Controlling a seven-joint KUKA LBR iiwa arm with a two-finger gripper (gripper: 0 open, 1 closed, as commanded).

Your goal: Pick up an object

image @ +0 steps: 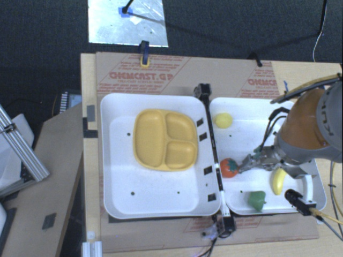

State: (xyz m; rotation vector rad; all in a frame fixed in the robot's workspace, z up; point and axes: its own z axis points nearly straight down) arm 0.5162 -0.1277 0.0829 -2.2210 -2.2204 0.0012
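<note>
Right bin (316, 199): green object (256, 199) nearest the camera, at 6 o'clock on the bin floor by the front rim. Banana-like yellow piece (278, 181) just up and right of it, about 4 o'clock, lying under the wrist. Arm (308, 127) comes in from 3 o'clock, orange band over the bin. Gripper (244, 165) low at 9 o'clock, tip right beside the red tomato-like object (229, 167), which sits against the divider. Can't tell how wide the claw is or whether it has the tomato. Small yellow ball (223, 120) at 11 o'clock, well apart. Left bin (115, 197): yellow divided tray (164, 139) centred.
</note>
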